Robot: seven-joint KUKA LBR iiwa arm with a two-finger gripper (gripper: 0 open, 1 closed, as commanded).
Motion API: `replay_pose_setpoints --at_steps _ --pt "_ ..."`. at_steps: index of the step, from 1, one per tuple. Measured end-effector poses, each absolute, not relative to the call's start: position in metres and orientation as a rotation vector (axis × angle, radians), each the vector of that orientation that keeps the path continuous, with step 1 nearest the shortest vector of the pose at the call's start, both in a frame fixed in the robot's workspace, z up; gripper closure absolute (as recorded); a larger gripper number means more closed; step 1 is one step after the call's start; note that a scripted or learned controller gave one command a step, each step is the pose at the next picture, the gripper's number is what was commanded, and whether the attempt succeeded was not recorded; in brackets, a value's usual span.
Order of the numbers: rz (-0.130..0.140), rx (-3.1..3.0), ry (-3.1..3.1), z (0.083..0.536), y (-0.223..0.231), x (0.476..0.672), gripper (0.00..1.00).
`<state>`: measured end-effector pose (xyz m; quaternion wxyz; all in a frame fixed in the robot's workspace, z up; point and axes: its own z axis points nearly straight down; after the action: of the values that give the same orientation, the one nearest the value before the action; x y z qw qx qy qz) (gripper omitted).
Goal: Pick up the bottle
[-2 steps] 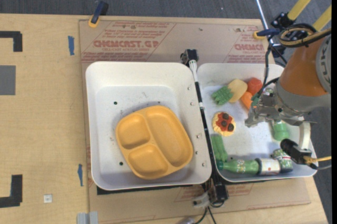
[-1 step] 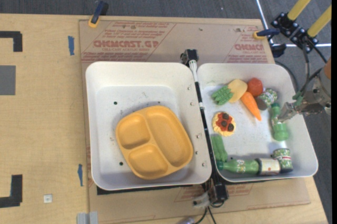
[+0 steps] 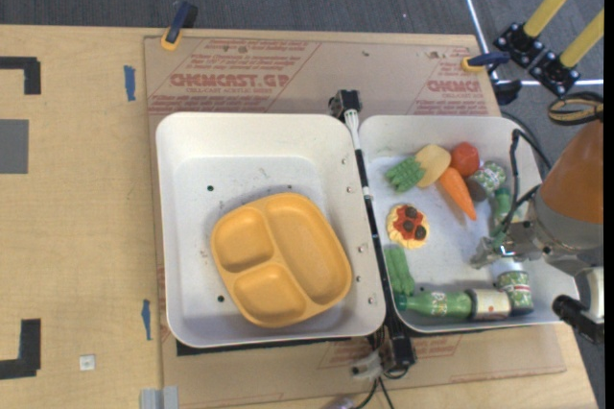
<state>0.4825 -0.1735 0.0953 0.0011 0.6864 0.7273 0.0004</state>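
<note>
Left bin: a yellow divided plate lies flat near its front. Right bin: toy foods, among them a small pizza and a carrot; the green bottle lies on its side along the front wall. Gripper: hangs above the bottle's right end, apart from it; whether the claw is open or closed cannot be told.

bottle hemmed by bin wall.
</note>
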Motion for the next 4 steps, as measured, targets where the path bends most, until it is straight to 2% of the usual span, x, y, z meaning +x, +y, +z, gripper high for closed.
replay_pose_setpoints --at_steps 1,2,3,4 --pt "0.005 1.853 2.538 0.114 -0.222 0.546 1.00" --pt "0.003 1.816 2.558 0.092 -0.164 0.517 1.00" --pt "0.003 1.817 2.559 0.091 -0.164 0.516 0.00" --pt "0.026 1.858 2.551 0.095 -0.195 0.510 0.00"
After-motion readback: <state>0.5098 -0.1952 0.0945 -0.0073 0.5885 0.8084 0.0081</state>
